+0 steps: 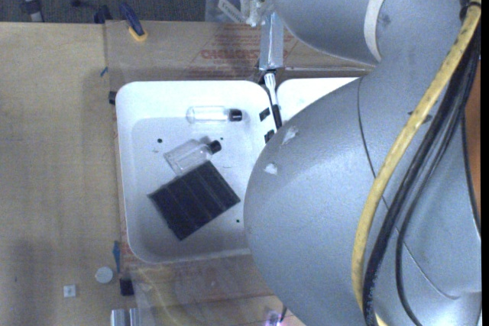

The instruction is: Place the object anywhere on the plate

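On the near left corner of the wooden surface [53,164] lie a few small bits — a grey disc [103,274], a tiny white square piece [69,290] and a small dark piece [126,287].

The arm [344,217] bulks across the near right, grey and rounded, with a yellow cable [397,156] running along it next to dark cables. It covers most of the right bin [313,91], leaving a strip of that bin's far white rim in sight. The pincer is hidden somewhere behind this mass, so its state cannot be told.

The left bin [130,164] is in plain view. At its near middle lies a flat black ribbed square plate [194,200], turned like a diamond. Just beyond it, touching or almost touching its far corner, lies a clear bottle with a black cap [190,153], on its side, cap pointing right. Farther back, near the bin's far wall, lies a second clear tube with a dark cap [215,115] — also on its side, cap to the right. Neither one rests on the plate.

Past the bins a sheet of cardboard [191,50] covers the surface, and a blue and yellow clamp [133,23] sits at its far left edge.
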### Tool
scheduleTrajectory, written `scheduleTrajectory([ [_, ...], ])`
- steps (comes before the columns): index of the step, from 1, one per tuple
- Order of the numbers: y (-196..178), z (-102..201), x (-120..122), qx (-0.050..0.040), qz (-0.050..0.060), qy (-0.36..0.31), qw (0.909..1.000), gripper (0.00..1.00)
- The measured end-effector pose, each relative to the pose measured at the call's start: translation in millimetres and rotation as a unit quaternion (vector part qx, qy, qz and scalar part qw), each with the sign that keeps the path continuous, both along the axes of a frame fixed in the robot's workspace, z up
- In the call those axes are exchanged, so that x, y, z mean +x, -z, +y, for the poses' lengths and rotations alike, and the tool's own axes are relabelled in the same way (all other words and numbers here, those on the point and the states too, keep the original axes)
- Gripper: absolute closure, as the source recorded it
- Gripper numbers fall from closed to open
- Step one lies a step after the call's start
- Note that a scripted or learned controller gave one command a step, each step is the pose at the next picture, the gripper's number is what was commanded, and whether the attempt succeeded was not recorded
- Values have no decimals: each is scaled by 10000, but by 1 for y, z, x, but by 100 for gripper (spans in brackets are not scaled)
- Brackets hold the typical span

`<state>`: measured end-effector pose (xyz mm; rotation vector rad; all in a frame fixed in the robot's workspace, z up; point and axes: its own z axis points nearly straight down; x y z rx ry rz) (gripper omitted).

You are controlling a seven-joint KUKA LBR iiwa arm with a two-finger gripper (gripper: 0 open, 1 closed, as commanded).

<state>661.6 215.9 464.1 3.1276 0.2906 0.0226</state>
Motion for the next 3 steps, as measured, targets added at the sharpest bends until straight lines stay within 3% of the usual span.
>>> scheduleTrajectory([
  [1, 0, 0, 0, -1, 1, 2, 10000, 0],
  [2, -10, -1, 1, 3, -16, 7, 10000, 100],
  [3, 255, 11, -21, -10, 105, -560, 9984, 100],
])
